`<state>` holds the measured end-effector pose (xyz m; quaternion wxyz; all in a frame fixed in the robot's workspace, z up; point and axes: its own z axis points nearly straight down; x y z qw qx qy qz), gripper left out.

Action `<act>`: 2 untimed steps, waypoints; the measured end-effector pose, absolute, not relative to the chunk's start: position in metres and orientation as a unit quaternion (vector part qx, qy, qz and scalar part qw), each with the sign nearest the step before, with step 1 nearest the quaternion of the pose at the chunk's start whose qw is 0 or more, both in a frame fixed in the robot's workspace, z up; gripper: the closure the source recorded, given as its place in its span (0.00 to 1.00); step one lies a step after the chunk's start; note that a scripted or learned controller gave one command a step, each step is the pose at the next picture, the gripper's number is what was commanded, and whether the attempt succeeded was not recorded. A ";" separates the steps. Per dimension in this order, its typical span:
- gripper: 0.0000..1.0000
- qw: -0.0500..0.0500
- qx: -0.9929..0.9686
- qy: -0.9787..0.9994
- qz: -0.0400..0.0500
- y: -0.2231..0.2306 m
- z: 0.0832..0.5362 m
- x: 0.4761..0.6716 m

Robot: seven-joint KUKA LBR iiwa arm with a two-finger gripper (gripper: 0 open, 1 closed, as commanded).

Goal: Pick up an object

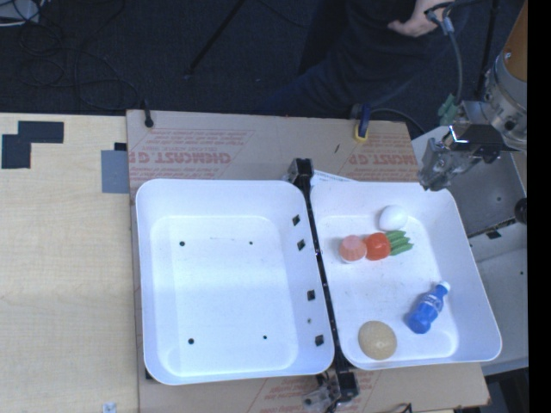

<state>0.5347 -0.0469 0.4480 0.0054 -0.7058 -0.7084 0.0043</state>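
Your gripper [435, 172] hangs over the right bin's [482, 317] far corner; I cannot tell its state. The blue bottle [426, 309] lies near the right wall; descending there, you could clip the rim or roll it.

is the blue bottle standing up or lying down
Lying down: the blue bottle rests on its side in the right bin, cap pointing toward the far right.

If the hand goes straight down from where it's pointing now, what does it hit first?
Probably the back right corner rim of the right bin: the hand hangs over that corner. The white ball lies further left. Depth is unclear from this slanted view.
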 end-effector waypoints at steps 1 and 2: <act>0.00 0.001 -0.706 -0.708 0.001 -0.048 0.452 0.538; 0.00 0.001 -0.706 -0.708 0.001 -0.048 0.452 0.538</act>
